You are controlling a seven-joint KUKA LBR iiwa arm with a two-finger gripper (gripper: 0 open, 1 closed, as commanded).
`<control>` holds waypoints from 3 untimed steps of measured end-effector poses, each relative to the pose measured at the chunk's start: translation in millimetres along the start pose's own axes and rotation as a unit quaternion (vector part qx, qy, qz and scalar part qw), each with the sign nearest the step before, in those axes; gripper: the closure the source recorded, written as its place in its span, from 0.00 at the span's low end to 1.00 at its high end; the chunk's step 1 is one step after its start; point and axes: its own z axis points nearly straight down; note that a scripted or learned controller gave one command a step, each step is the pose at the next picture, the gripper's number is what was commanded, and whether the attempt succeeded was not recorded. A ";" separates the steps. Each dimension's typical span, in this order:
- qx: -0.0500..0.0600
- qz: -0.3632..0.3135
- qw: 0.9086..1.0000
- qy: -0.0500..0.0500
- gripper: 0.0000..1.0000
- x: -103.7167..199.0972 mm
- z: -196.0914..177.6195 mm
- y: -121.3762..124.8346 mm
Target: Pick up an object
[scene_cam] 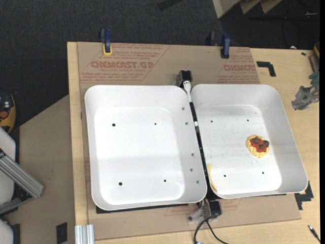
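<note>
A small yellow lump (258,146) topped with red and dark blobs, too small to identify, lies in the right bin (238,89), right of its middle and clear of the walls. A tan sliver (209,178) hugs that bin's near-left wall, mostly hidden. By the tabletop's (152,60) right edge sits a blurry grey metal piece (304,97), hard to make out.
</note>
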 end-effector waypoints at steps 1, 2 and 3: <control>0.010 -0.003 1.000 0.006 1.00 90.5 8.9 -12.1; 0.009 -0.006 1.000 0.006 1.00 219.9 18.6 8.3; 0.006 -0.003 1.000 0.005 1.00 267.1 -44.3 3.8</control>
